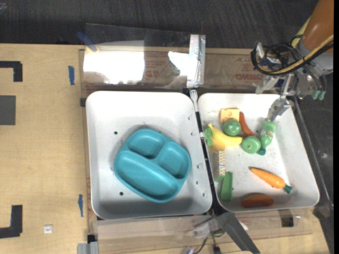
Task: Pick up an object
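Arm enters from upper right, orange band at the frame's far right corner. Gripper [276, 109] hangs low, pointing down-left; cables looped beside wrist.

One fixed camera looks down at a slant over both bins [106, 107], from moderate height.

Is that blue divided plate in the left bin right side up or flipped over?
Right side up. The blue divided plate shows its three hollow compartments facing upward, lying flat in the left bin, with nothing in them.
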You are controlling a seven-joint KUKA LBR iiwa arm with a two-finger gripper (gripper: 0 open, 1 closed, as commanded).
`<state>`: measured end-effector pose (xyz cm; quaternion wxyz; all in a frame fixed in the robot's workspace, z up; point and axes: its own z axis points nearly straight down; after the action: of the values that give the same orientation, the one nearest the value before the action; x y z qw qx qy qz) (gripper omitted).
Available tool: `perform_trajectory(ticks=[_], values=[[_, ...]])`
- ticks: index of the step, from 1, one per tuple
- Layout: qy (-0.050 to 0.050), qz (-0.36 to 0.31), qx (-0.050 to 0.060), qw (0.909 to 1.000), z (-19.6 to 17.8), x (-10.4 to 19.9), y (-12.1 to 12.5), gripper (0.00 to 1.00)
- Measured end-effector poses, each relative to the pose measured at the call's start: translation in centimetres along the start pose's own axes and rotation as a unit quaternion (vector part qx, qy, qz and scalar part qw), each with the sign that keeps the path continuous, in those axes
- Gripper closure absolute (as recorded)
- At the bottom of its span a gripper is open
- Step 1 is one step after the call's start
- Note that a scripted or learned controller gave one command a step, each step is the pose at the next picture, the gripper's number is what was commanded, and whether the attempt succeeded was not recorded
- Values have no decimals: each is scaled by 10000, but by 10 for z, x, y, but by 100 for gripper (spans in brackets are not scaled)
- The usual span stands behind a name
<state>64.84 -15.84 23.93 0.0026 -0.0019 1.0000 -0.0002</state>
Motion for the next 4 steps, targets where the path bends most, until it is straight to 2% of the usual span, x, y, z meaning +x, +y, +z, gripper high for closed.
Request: perform_trajectory(ticks=[1,2,3,4], values=[[-20,-241,11,9997,134,-19,-30,0],[-22,11,-2,10000,152,3,11,0],[-25,-721,5,9974,151,29,4,0],[-36,-545,-2,9985,150,77,55,0]])
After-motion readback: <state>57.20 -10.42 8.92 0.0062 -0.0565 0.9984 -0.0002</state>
